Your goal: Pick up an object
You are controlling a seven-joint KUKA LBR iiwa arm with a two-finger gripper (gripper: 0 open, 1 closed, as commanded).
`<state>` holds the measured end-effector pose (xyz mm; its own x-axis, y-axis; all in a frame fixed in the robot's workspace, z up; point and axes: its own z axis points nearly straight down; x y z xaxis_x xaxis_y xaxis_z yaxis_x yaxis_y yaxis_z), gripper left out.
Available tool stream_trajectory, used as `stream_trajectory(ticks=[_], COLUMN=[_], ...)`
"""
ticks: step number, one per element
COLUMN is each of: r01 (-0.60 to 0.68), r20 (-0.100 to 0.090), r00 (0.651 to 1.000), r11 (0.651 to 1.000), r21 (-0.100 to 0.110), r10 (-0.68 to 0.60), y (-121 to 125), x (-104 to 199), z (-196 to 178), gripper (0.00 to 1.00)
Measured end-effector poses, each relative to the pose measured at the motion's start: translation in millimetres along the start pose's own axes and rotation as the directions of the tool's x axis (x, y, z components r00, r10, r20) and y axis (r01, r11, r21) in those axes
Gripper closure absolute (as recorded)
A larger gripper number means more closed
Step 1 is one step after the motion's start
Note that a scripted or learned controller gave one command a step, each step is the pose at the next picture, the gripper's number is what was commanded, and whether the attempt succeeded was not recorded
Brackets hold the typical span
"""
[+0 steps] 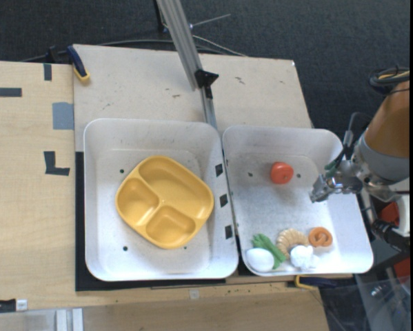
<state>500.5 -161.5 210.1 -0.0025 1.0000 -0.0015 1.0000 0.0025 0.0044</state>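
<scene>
Approach step: tool (pixel 321 190) over right bin (pixel 261 141), beside tomato (pixel 282 173) (nothing held; grip state unclear). Next: descend squarely onto chosen item.

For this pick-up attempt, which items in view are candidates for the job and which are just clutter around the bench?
Part of the job:
gripper, over the right bin
red tomato-like ball
orange ring
green piece
white egg-like piece
tan ridged piece
small white piece

Lying about:
yellow divided plate in the left bin
yellow-and-blue clamp
</scene>
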Motion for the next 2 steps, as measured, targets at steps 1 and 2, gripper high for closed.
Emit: stream_trajectory(ticks=[1, 2], r01=[-0.001, -0.001], r20=[0.000, -0.002], r00=[1.000, 1.000], r11=[1.000, 1.000], r21=[0.000, 0.004], r10=[0.001, 0.001], y=[-7.9, -7.5], x=[-4.8, -4.4], z=[-51.8, -60.7], gripper=[1.00, 1.00])
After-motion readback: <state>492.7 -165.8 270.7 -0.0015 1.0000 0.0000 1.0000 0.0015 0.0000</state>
